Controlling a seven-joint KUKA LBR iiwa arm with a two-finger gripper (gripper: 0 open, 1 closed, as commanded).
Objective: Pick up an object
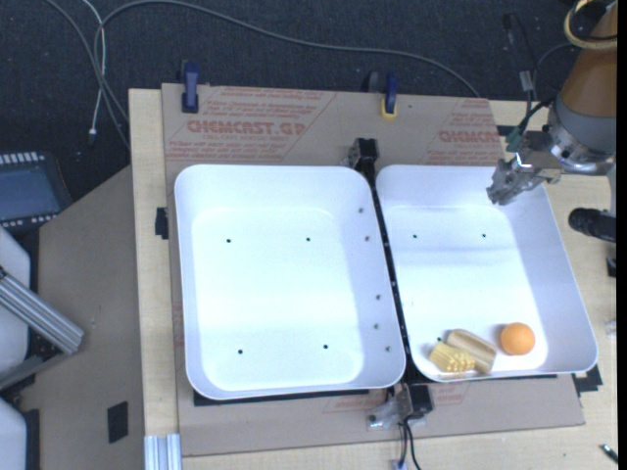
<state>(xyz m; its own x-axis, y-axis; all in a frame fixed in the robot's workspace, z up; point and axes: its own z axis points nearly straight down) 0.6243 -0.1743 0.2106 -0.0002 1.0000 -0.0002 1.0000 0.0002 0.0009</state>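
Orange ball (517, 338) and two snacks (462, 352) sit at the right bin's (549, 262) near edge, while the jaws (506, 186) hover over its far corner, can't tell if they're open.

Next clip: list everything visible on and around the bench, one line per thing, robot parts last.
left bin: 1, white, left half of bench
right bin: 1, white, beside it on the right
orange ball: 1, orange, near right corner of right bin
corn cob: 1, yellow, near edge of right bin, left of ball
tan roll: 1, tan, touching the corn
clamps: 2, blue, far edge of board
cables: several, white and grey, floor beyond bench
gripper: 1, grey, over far right corner of right bin
arm: 1, grey with orange band, right
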